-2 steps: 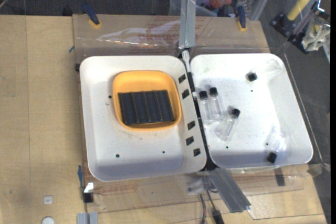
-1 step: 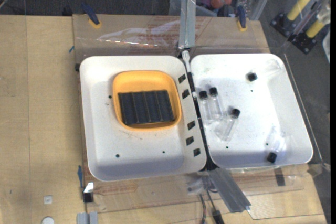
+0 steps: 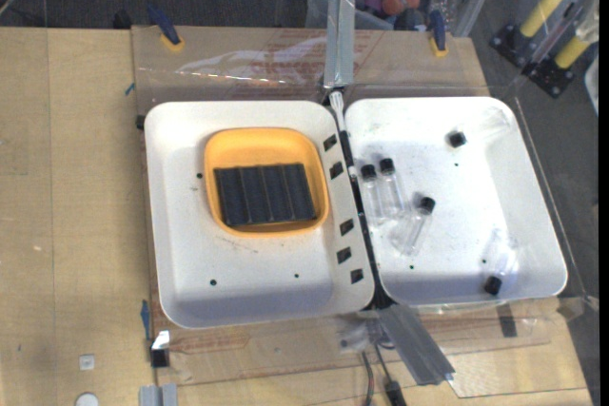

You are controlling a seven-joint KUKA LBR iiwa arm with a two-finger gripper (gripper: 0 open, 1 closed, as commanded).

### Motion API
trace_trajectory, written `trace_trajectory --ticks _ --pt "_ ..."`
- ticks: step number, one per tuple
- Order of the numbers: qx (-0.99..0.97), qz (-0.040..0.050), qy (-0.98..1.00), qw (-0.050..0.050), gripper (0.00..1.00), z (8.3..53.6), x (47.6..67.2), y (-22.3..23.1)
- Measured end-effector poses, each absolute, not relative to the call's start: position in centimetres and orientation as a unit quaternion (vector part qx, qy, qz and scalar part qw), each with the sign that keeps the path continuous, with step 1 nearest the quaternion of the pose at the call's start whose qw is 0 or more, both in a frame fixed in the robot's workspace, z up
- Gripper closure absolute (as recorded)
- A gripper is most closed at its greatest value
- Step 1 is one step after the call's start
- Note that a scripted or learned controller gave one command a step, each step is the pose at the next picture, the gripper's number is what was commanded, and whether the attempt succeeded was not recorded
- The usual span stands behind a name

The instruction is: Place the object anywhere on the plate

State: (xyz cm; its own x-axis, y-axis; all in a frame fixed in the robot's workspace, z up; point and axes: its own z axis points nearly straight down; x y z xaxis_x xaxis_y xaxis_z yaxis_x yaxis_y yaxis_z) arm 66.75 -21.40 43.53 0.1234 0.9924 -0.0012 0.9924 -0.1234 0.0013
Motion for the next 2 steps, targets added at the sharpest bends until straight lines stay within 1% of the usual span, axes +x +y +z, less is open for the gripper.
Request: trace_trajectory --ticks 1,2 --pt "0.647 0.0 0.763 0.0 1.0 43.55 66.76 -21.41" --pt "0.621 0.0004 0.784 0.002 1.0 43.59 66.79 -22.07"
